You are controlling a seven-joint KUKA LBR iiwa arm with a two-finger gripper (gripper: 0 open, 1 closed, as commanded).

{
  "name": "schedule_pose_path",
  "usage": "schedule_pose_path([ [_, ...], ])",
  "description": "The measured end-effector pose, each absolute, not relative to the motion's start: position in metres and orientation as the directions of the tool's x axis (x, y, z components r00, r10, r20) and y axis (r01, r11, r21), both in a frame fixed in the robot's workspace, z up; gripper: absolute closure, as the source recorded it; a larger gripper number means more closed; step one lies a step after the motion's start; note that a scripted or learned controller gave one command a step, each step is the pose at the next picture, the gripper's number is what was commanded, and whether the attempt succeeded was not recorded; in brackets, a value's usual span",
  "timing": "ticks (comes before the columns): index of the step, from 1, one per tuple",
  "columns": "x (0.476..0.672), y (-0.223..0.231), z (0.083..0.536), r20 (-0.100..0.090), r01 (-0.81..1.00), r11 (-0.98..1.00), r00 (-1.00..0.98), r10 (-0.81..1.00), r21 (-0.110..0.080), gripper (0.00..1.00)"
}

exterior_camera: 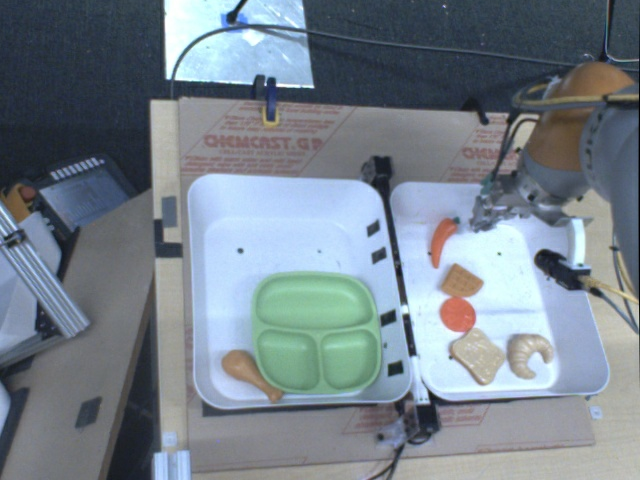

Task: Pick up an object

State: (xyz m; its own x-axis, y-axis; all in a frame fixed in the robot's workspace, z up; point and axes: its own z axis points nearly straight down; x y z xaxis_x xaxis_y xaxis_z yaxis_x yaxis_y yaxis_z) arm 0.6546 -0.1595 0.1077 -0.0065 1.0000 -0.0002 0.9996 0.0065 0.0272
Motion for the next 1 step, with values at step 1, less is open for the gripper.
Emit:
schedule_pose_path([
  [1, 0.6668, -0.1603, 0.1602, -0.002, 1.000, 0.005, -0.005, 1.000, 0.008, 1.00],
])
